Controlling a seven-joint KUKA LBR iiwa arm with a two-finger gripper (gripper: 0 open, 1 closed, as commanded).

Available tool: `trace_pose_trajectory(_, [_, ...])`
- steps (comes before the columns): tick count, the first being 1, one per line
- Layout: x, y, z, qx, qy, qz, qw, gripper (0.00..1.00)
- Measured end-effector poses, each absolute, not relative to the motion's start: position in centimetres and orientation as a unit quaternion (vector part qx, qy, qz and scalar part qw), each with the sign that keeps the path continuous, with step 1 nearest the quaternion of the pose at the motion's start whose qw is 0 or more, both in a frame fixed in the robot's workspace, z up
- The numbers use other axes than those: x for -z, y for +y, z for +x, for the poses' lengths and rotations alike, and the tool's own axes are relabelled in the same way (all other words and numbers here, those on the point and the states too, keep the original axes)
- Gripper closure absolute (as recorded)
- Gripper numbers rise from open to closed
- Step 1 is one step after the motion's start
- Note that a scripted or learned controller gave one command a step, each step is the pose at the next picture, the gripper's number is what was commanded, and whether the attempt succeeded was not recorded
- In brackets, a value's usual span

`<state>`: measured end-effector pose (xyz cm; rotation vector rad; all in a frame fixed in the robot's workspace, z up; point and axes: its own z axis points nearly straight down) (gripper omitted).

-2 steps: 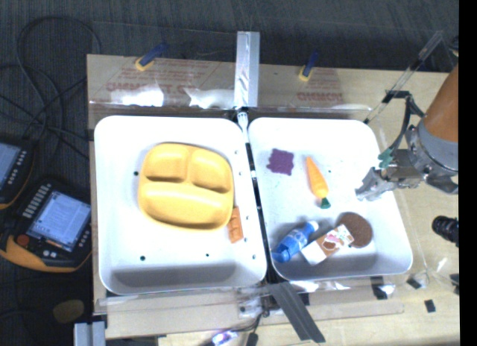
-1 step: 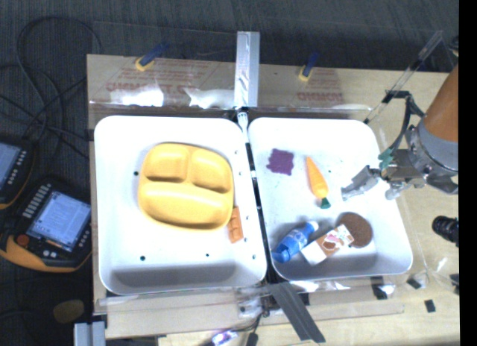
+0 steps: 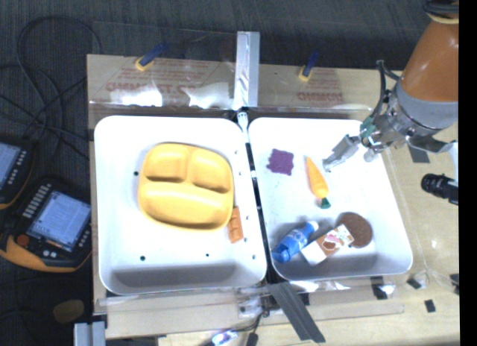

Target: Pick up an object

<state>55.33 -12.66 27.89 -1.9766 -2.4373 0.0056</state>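
In the right bin (image 3: 387,210) lie a purple flat piece (image 3: 281,161), an orange carrot with a green tip (image 3: 317,180), a blue bottle (image 3: 295,240), a small white carton with a red label (image 3: 328,244) and a brown round disc (image 3: 357,229). My gripper (image 3: 341,152) hangs over the bin's upper right part, just right of the carrot's top end, with nothing between its grey fingers (image 3: 337,154). The orange-banded arm (image 3: 436,61) comes in from the right edge.
The left bin (image 3: 112,247) holds a yellow compartment tray (image 3: 186,185) with a small orange object (image 3: 235,225) at its lower right edge. A clear sheet with clips (image 3: 223,76) lies behind the bins. A pendant and cables (image 3: 45,218) sit at the far left.
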Motion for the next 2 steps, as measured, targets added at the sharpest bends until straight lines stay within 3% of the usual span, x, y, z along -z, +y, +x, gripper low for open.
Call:
trace_pose_trajectory(1, [-20.7, -13.9, 59.9, -0.0018, -0.814, -0.581, 0.002, 0.00])
trace_pose_trajectory(2, [-9.5, -12.8, 61.3, -0.0012, -0.805, -0.593, 0.002, 0.00])
